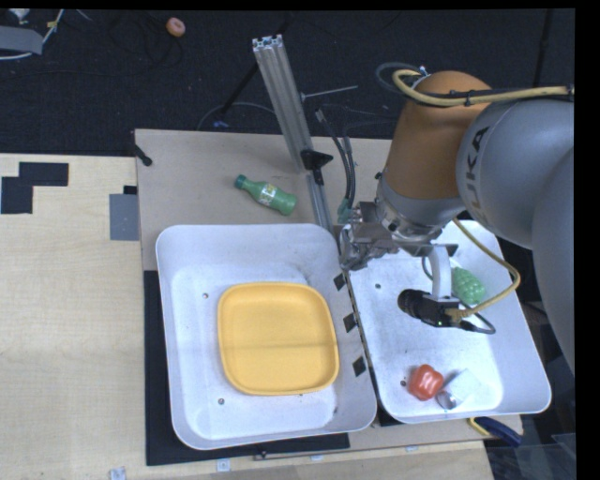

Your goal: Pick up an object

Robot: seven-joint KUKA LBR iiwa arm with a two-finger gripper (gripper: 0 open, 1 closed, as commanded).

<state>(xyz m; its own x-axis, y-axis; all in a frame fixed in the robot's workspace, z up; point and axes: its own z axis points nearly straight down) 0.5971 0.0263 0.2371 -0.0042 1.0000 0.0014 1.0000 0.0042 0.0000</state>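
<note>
Grey arm (506,159) with orange band comes in from the right of the camera view, wrist low over the upper left corner of the right bin (511,380). Gripper (359,248) sits at the seam between the two bins, just above the right bin's inner wall. Its opening is hidden by the wrist hardware, so I cannot tell whether it is wide, narrow or holding anything. Candidate things in the right bin: red object (425,382) lies near the front edge, well apart from the gripper. A small grey piece (446,400) is touching it or just beside it on its front right; too small to identify. Green knobbly object (469,286) lies by the right side of the bin, partly behind a cable, near the wrist but not at the gripper. Left bin (183,281) holds a yellow plate (277,337), rounded square, flat on the floor of the bin, roughly central. Three small black tabs (349,322) line the seam between the bins. Behind the left bin, on the bare worktop (187,173), a green bottle (265,193) lies on its side, outside both bins. A metal rail (286,103) rises at a slant from the back of the worktop between the bins. Small orange ball (175,25) on the dark floor at top left, far from everything.
</note>
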